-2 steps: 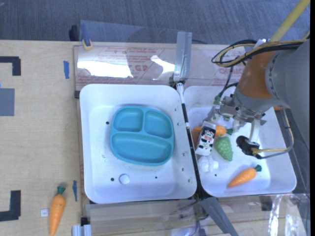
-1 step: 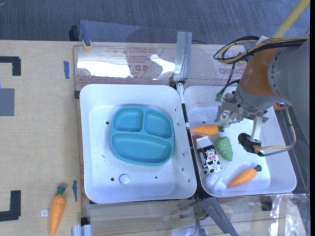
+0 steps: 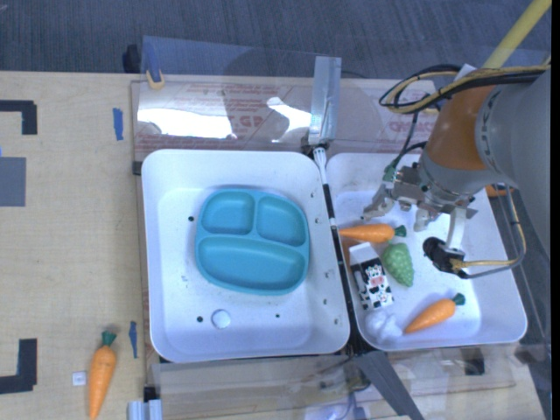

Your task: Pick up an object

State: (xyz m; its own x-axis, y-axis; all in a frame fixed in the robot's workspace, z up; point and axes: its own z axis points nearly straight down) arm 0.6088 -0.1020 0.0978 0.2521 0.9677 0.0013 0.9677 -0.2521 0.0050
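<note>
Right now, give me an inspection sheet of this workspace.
Surface: wooden bench bearing left bin and right bin.
Job's things: in the right bin, two carrots, green lump, cow-print toy.
Clutter: blue divided plate in the left bin; third carrot on the bench.
Grippers: tool above the right bin, fingers unclear.
Cables: black and yellow loops over the arm.
Surroundings: blue carpet.

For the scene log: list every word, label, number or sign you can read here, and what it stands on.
Nothing can be read for certain.
Clear panel behind the bins: faint reddish print, too blurred and glare-washed to read.
Small white and black box in the right bin: dark markings, too small to read.
Blue tray, carrots and blue tape marks on the bench: no text visible.
</note>
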